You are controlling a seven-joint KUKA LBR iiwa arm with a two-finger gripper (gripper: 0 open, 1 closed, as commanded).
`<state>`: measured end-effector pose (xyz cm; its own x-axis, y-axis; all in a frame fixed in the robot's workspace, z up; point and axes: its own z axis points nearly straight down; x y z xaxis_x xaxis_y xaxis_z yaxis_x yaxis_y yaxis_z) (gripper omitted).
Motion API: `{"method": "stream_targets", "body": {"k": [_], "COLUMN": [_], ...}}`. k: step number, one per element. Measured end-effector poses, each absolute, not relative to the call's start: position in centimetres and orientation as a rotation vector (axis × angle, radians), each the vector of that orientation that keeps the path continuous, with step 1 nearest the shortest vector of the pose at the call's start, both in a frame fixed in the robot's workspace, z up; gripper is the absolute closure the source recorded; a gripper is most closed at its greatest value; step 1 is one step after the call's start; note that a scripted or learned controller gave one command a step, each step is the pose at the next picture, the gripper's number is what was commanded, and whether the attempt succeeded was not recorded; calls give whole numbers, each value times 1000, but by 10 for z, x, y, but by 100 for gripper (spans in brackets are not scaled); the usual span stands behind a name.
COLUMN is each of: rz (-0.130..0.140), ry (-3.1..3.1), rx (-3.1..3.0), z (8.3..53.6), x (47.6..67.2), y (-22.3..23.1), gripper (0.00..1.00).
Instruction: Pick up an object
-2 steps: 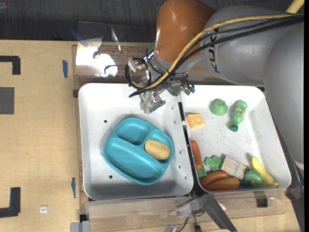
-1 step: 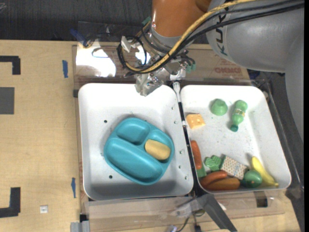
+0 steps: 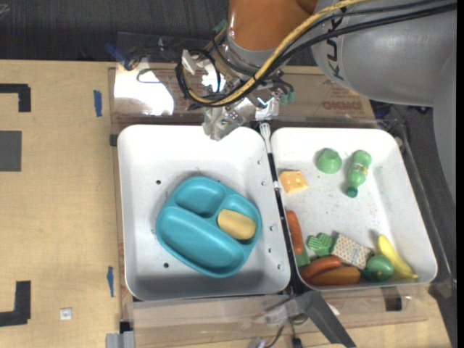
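Our arm point(image 3: 268, 20) hangs with its gripper point(image 3: 216, 127) just behind the blue plate point(image 3: 188, 238), we cannot tell if it is wide or narrow, and nothing looks picked yet, with the yellow bun point(image 3: 237, 223) lying on that plate.

bright, even overhead light; glare patch behind the left bin point(image 3: 145, 158)

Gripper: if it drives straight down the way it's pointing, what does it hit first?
Likely the back rim of the left bin, near the divider between the bins. The gripper hangs over that far edge, short of the blue tray. Depth is unclear from this slant.
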<state>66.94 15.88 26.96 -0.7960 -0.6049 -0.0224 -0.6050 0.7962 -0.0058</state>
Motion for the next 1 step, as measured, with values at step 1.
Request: {"method": "stream_targets", "body": {"k": [1], "rz": [2], "ry": [2944], "rx": [-992], "z": [283], "x": [671], "y": [160], "gripper": [100]}}
